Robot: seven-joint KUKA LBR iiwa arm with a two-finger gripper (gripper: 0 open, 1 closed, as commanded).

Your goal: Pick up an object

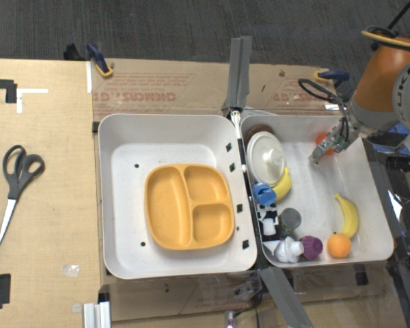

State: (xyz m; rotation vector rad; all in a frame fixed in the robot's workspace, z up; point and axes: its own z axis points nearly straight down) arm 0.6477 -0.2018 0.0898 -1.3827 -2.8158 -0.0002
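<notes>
Here, from the camera above the bench, my arm comes in from the right, its orange band high near the right bin's far corner, and the wrist slants down and leftward. My pincer (326, 149) hangs over the far right part of the right bin (376, 183). I cannot tell how it is set, nor whether anything sits in it; a small orange-red patch shows right at its tip, too small to name.

The right bin holds the things to pick. A white lidded bowl (266, 156) lies at its far left, with a banana (283, 183) curled against the bowl's near side and a blue cap-like piece (264, 195) just beside that. A second banana (348, 215) lies near the right wall, well apart from my pincer, and an orange ball (339, 245) sits just beside its near end. Along the near wall are a purple object (311, 247) and a white object (285, 251), touching.

The left bin (116, 183) holds a yellow divided plate (189, 206).

Scissors (15, 180) lie on the bench to the left.
</notes>
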